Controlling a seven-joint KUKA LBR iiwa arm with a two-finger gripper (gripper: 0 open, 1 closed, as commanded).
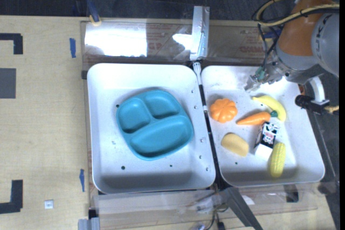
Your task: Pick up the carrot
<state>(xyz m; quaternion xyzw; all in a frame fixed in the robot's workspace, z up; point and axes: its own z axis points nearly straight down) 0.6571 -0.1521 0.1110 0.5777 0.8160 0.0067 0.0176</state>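
Observation:
The carrot (253,118) is orange with a green tip and lies slanted in the middle of the right bin (232,79). My gripper (262,78) hangs over the bin's far right part, above and slightly right of the carrot and apart from it. Nothing shows between its fingers. The arm's orange band sits just behind it at the upper right.
Around the carrot lie an orange pumpkin (223,109), a banana (269,104), a yellow potato-like piece (235,144), a small black-and-white carton (267,138) and a corn cob (277,158). The left bin (99,116) holds a blue divided plate (154,123).

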